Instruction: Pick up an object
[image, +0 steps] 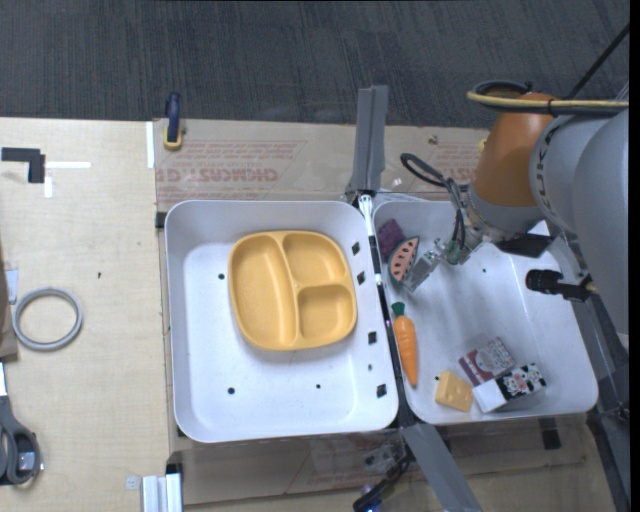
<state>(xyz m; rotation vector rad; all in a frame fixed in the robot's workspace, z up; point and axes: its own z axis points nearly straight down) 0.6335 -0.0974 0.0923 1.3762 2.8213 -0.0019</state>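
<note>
My claw (425, 268) hovers beside the watermelon slice (403, 257) (grip state: I cannot tell); next, I'd centre and descend.

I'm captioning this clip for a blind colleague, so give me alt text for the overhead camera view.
A grey robot arm reaches from the right, its end effector low in the right white bin beside a watermelon slice toy. That bin also holds a toy carrot, a cheese wedge and a small carton; the left bin holds a yellow divided plate.
</note>
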